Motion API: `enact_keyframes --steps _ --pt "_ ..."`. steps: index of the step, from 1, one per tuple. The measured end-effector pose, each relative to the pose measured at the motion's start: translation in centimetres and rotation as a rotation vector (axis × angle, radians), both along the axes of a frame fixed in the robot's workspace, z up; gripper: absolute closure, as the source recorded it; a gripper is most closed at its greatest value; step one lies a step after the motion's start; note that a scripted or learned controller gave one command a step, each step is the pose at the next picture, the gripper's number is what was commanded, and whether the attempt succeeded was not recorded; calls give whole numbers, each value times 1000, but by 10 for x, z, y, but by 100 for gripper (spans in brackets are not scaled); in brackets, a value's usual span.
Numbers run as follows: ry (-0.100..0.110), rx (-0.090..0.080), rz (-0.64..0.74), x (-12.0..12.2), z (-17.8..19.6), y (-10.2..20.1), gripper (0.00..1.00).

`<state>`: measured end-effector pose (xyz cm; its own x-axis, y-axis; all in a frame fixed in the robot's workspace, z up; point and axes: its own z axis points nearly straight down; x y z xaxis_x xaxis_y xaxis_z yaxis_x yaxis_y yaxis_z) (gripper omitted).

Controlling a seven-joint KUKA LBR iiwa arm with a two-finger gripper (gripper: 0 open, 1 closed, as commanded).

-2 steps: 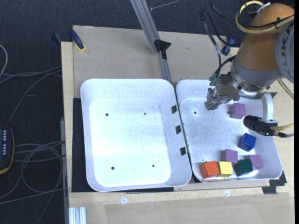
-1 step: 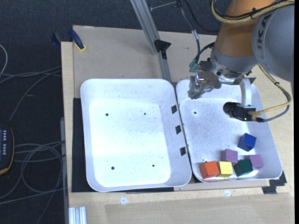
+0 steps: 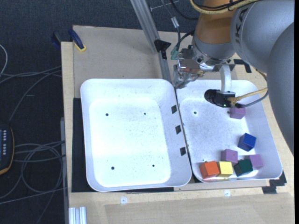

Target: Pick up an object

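Several small blocks lie in the right bin (image 3: 266,125). A purple block (image 3: 237,112) sits near its far right side and a blue block (image 3: 246,141) lies further forward. Along the front wall are an orange block (image 3: 210,169), a yellow block (image 3: 225,168), a dark green block (image 3: 243,167) and two more purple blocks (image 3: 229,154) (image 3: 255,160). My gripper (image 3: 181,80) hangs over the far left corner of the right bin, close to the wall between the two bins. It is well apart from every block, and I see nothing in it.
The left bin (image 3: 93,125) stands beside the right one, with black clips (image 3: 178,129) along the shared wall. A slanted metal bar (image 3: 149,24) rises behind the bins. A black device (image 3: 218,97) with a cable hangs from the arm over the right bin. Cables lie on the floor at left.
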<state>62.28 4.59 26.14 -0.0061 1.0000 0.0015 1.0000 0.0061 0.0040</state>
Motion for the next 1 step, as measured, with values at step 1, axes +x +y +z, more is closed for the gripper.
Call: enact_keyframes --steps 1 --pt "1 0 -1 22 -4 41 100"
